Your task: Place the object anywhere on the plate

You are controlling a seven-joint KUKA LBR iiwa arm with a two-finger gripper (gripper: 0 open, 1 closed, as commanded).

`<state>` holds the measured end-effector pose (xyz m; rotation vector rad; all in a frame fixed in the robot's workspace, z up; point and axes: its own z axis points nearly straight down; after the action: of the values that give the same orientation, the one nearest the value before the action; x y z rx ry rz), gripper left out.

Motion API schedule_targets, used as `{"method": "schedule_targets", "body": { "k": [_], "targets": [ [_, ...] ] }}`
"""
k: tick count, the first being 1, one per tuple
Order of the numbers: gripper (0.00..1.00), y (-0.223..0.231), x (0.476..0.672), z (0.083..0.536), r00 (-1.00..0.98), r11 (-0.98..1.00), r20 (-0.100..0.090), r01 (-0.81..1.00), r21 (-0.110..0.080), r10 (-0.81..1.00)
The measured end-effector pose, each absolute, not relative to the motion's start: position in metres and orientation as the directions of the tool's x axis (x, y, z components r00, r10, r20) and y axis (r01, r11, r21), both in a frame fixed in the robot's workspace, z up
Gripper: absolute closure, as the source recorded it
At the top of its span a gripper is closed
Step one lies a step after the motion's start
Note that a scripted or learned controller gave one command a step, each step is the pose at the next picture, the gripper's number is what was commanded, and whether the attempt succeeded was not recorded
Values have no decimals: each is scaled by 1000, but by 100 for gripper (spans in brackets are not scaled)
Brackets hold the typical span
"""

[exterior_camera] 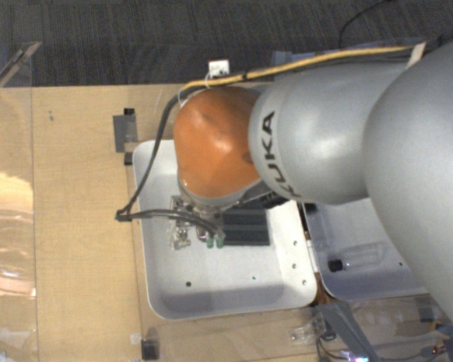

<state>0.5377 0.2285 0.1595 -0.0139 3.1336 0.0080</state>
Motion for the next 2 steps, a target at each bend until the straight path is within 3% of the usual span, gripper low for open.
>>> {"method": "schedule_targets", "body": {
  "k": [1, 2],
  "targets": [
    [100, 236, 578, 268, -930, 930, -14, -368, 2, -368],
    [100, 235, 642, 263, -1000, 1000, -10, -7, 5, -7]
  ]
}}
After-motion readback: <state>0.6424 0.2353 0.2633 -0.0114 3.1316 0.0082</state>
